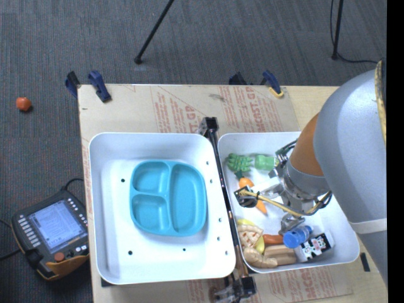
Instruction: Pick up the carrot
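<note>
A: We start big: grey arm (353,150) over the right bin (344,229), left bin (101,201) holding the blue divided plate (168,198).

B: Carrot (251,193)? We see it in the right bin, just left of the gripper (285,201), long axis roughly up-left to down-right (partly hidden by a dark loop).

A: Smooth orange plastic, tapered. Finger spacing, we cannot tell.

B: Nearby we log the bumpy green toy (243,163), waffle-textured piece (250,237), blue cap (293,238).

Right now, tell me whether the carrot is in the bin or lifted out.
In the bin. The carrot lies on the floor of the right bin, left of the gripper.
</note>
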Controlling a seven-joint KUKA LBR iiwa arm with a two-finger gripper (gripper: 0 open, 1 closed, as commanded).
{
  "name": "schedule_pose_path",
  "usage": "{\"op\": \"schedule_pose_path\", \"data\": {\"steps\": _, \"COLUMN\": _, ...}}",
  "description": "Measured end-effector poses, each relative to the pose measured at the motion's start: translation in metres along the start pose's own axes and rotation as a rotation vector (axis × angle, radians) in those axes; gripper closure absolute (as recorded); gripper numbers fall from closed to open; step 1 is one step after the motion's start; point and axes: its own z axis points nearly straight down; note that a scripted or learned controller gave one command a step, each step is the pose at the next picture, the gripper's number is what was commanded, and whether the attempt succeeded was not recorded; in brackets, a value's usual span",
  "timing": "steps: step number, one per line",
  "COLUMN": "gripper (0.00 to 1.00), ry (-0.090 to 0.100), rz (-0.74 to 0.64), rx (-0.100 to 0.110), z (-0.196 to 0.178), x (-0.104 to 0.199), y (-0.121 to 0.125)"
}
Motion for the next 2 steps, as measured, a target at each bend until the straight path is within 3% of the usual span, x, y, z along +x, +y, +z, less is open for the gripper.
{"op": "schedule_pose_path", "data": {"steps": 1, "gripper": 0.0, "ry": 0.002, "rz": 0.006, "rx": -0.002, "z": -0.001, "x": 0.063, "y": 0.014}}
{"op": "schedule_pose_path", "data": {"steps": 2, "gripper": 0.0, "ry": 0.005, "rz": -0.062, "rx": -0.002, "z": -0.101, "x": 0.086, "y": -0.069}}
